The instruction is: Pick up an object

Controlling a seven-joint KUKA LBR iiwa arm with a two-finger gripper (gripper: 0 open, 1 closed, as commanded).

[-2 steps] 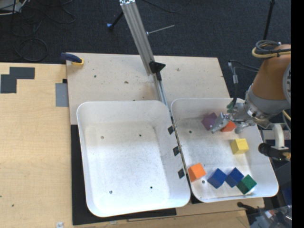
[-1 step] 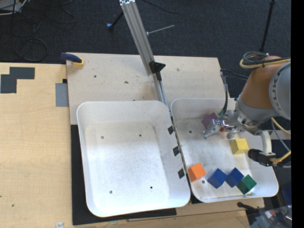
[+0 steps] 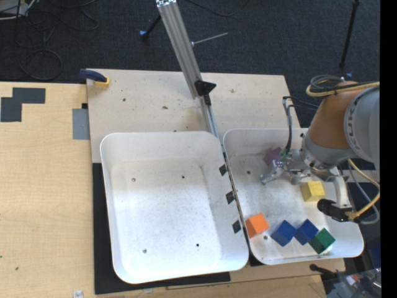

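Arm enters from right of frame; gripper [image 3: 277,171] sits low in the right-hand bin [image 3: 248,143], beside a purple block [image 3: 272,155] at centre right, probably lined up to grab it. Jaw state: cannot tell. Loose blocks counted: one purple, one yellow [image 3: 312,190], one orange [image 3: 256,224], two blue [image 3: 294,233], one green [image 3: 323,239]. Left bin [image 3: 124,143] alongside.

Matt speckled white bins [image 3: 161,166]; pale wood bench [image 3: 37,185].

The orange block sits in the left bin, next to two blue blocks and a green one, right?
Not quite: the camera view shows the orange block in the right bin, not the left, beside the two blue blocks and the green one.
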